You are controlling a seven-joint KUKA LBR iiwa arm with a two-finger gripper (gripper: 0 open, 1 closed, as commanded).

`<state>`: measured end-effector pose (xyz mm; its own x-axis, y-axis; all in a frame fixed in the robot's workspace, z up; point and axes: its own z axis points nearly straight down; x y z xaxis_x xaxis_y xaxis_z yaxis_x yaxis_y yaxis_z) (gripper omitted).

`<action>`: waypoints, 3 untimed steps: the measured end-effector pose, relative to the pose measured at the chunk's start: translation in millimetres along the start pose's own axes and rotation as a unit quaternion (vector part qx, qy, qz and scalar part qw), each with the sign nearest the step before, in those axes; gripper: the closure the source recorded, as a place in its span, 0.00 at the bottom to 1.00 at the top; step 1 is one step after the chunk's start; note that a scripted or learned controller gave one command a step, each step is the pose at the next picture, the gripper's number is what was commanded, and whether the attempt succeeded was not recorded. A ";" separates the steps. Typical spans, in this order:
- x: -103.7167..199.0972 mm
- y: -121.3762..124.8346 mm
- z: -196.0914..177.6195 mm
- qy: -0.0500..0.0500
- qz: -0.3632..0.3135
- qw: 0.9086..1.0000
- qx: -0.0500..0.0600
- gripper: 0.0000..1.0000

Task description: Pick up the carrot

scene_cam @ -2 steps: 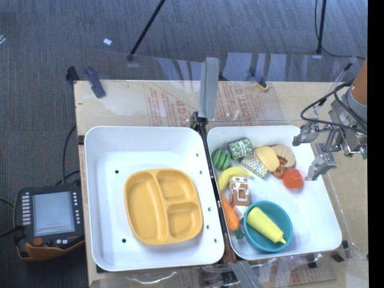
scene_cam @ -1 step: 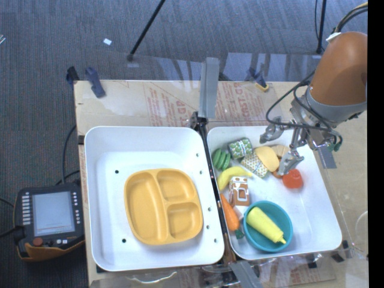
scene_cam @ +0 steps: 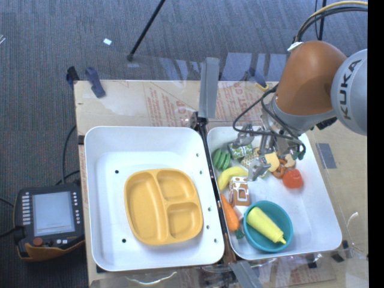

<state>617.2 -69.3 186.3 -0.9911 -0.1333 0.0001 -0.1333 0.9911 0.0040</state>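
Entry: approach step. My gripper [scene_cam: 259, 161] hung over the banana [scene_cam: 231, 175], fingers spread, holding nothing. Carrot [scene_cam: 231, 216] lay just below the banana (beside the blue bowl [scene_cam: 268, 233]). Next move, I judged: shift there, descend, close.

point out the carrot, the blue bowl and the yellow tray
carrot [scene_cam: 231, 215], camera view, middle of its orange body
blue bowl [scene_cam: 287, 240], camera view, its right rim
yellow tray [scene_cam: 137, 212], camera view, floor of its large compartment

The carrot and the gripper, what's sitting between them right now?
In the camera view, a small orange-and-white carton lies between the gripper and the carrot, with the banana just beside that line.
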 end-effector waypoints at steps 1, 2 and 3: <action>41.2 -11.7 76.8 -0.010 -0.099 0.995 0.004 0.00; 22.2 63.8 -5.5 -0.005 -0.103 0.995 0.002 0.00; -37.4 144.6 -1.2 -0.002 -0.250 0.968 0.001 0.00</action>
<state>635.0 79.0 188.0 -0.8022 -0.5970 -0.0048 -0.5970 0.8023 0.0008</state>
